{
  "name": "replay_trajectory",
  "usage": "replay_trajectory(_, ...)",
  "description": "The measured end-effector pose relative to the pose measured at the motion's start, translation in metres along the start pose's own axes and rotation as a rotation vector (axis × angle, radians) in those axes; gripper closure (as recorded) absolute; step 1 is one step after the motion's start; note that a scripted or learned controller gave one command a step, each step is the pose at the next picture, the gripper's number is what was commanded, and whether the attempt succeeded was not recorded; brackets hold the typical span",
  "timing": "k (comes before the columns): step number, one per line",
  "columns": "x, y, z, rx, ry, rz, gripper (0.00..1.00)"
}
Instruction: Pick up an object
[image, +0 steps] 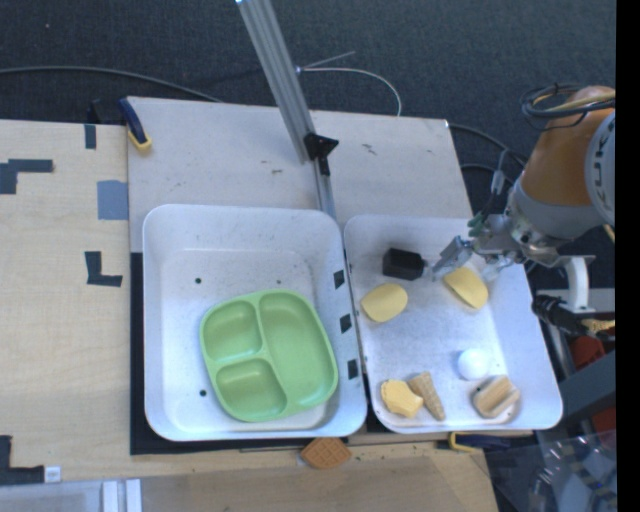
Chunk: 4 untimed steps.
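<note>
The right bin (535, 330) holds several toy foods and a black block (403, 263). A yellow wedge (467, 288) lies near the bin's far right side. My gripper (470, 262) hangs just above and behind that wedge, fingers spread open, with nothing between them. One fingertip (441, 268) points toward the gap between the black block and the wedge. A yellow rounded piece (384, 301) lies left of the wedge. Toward the front are a white ball (472, 363), a yellow chunk (401, 398), a waffle cone (428, 393) and a tan bun (495, 396).
The left bin (160, 300) holds a green divided plate (268, 354). A slanted metal pole (285, 80) ends at the bins' far edge. A round waffle piece (324, 453) lies on the bench in front of the bins. A blue and yellow clamp (135, 125) sits far left.
</note>
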<state>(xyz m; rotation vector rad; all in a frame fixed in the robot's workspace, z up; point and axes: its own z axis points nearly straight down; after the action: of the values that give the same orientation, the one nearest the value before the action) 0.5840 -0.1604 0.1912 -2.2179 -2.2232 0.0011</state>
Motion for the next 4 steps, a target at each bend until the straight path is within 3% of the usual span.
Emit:
replay_trajectory(1,0.0,0.0,0.0,0.0,0.0,0.0,0.0)
replay_trajectory(2,0.006,-0.008,0.062,0.007,0.001,0.001,0.0)
replay_trajectory(3,0.006,-0.008,0.104,0.0,-0.002,0.001,0.0)
replay_trajectory(4,0.007,-0.008,0.093,0.002,-0.001,0.0,1.0)
